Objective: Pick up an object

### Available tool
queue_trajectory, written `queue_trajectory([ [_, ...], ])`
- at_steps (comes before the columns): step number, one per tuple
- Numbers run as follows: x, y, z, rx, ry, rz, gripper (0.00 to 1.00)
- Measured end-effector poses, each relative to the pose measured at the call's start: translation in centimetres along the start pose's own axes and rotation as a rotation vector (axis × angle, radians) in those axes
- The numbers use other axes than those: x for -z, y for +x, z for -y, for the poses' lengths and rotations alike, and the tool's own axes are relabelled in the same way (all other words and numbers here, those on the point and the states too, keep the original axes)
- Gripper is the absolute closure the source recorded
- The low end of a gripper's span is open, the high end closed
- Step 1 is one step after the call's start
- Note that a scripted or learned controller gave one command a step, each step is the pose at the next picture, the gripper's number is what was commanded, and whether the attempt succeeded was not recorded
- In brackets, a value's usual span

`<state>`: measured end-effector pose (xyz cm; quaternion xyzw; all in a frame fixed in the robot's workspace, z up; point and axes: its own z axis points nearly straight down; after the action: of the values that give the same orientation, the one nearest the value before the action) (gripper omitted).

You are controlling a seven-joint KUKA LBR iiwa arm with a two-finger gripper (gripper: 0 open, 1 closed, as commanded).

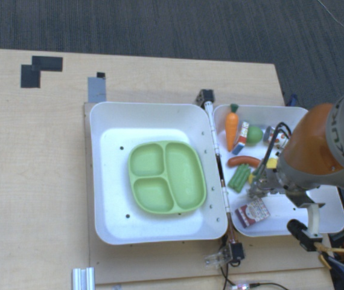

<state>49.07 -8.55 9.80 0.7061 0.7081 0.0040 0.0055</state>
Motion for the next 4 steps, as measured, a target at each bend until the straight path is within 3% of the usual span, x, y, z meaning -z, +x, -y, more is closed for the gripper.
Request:
queue_trajectory([
  [1,0.0,0.0,0.0,0.000,0.000,0.000,0.00],
  [2,1.0,0.1,-0.2,0.002,-0.004,0.000,1.00],
  [3,1.0,0.1,-0.2,0.002,-0.003,0.000,0.00],
  [4,2.1,0.2,-0.3,0.005,-0.007,-0.001,1.00],
])
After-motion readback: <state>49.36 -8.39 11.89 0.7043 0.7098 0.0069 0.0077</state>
